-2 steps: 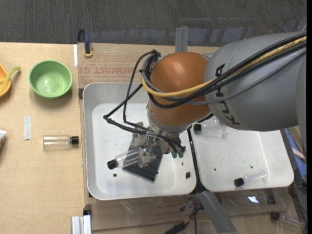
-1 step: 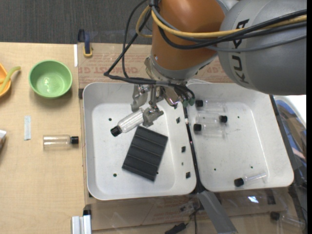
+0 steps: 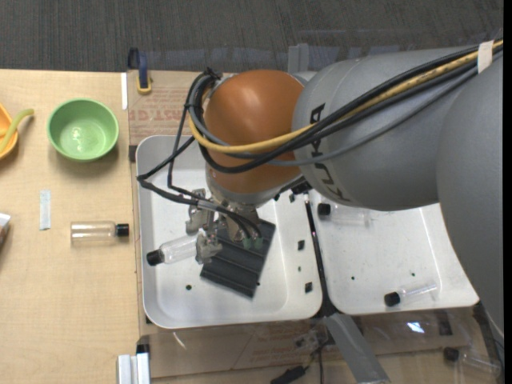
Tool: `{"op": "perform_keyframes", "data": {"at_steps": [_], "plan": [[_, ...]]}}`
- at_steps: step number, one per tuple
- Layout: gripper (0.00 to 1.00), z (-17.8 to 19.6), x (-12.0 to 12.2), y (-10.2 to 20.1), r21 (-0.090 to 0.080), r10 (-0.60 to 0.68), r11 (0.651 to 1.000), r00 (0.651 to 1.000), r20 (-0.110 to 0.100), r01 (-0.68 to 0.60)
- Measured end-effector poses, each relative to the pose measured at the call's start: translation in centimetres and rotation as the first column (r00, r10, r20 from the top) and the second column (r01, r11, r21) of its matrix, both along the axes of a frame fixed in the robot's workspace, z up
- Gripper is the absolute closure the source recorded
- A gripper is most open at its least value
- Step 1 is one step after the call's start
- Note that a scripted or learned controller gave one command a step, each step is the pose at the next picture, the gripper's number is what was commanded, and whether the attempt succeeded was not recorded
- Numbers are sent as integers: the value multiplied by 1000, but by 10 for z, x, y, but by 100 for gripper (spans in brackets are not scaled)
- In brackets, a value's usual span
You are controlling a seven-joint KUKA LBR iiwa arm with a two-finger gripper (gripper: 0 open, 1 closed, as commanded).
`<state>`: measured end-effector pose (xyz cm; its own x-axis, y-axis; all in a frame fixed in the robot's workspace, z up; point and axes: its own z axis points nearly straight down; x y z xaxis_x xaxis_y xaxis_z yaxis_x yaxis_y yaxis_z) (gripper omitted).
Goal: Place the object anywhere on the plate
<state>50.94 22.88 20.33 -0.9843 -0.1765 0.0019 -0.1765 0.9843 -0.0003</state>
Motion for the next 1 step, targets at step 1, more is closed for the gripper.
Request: {"op": "perform_keyframes", "data": {"at_steps": [1], "plan": [[100, -100, -26, -2, -1, 144, 990, 990, 0, -144]]}}
